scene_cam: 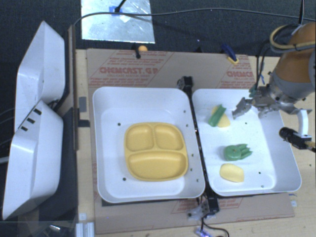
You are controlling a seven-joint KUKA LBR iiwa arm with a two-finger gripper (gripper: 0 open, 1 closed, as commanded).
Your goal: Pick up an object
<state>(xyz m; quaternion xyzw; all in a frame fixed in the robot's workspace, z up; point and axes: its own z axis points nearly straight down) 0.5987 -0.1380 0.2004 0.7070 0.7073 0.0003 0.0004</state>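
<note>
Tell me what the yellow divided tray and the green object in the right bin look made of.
Yellow divided tray: likely moulded plastic, smooth with a soft sheen and rounded compartments. Green object: probably plastic or rubber, matte, solid colour; too small to be sure.

Probably a robotics lab: cardboard-topped bench (163,63), twin white bins (106,132), loose cables (207,14).

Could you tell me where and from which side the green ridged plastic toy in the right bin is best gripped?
Probably across the rounded body of the green ridged plastic toy, coming straight down from above. It lies flat on the floor of the right white bin, apart from the yellow piece below it, and its prongs point right, so its narrower width seems easiest to span.
</note>
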